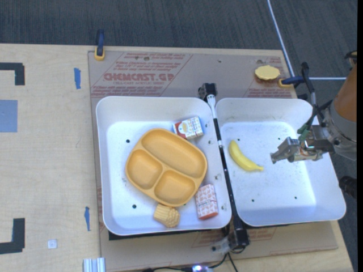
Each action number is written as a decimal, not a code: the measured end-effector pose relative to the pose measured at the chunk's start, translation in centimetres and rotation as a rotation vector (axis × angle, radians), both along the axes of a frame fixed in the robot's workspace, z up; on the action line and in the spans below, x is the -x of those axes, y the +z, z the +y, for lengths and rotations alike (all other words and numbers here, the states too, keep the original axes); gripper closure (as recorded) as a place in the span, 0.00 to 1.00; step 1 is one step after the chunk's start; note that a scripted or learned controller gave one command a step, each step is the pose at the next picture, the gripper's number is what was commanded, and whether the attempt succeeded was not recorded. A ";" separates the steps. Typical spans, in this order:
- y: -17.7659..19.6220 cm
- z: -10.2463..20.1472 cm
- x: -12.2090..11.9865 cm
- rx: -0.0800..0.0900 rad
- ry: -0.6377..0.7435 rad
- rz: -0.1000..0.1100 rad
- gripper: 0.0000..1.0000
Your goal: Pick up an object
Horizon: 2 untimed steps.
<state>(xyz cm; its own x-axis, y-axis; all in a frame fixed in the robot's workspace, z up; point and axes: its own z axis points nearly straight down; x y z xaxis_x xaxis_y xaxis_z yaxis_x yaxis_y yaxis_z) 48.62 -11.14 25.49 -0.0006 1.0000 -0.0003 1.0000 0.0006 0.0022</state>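
A yellow banana (244,157) lies in the left part of the right bin (317,208). My gripper (283,152) hovers over the same bin, a little to the right of the banana and apart from it, pointing left toward it. Nothing shows in its grasp. The left bin (113,152) holds a yellow divided plate (165,166), a small white and red carton (189,127) behind the plate, a red and white carton (207,201) at the plate's front right, and a yellow corn piece (166,215) at the front.
The two bins meet at a black divider (218,152). A yellow round object (267,72) and a blue clamp (289,81) sit on the board behind the right bin. Bare white floor lies around the banana.
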 end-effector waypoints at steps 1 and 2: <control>-15.4 -2.0 -3.6 -0.001 -0.001 0.005 0.00; -16.9 0.9 -8.1 -0.001 0.000 -0.002 0.00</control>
<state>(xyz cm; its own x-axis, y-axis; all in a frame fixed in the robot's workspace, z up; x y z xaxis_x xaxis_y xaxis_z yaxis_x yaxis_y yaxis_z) 56.75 -10.28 8.62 -0.0008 1.0000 0.0008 1.0000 0.0008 0.0046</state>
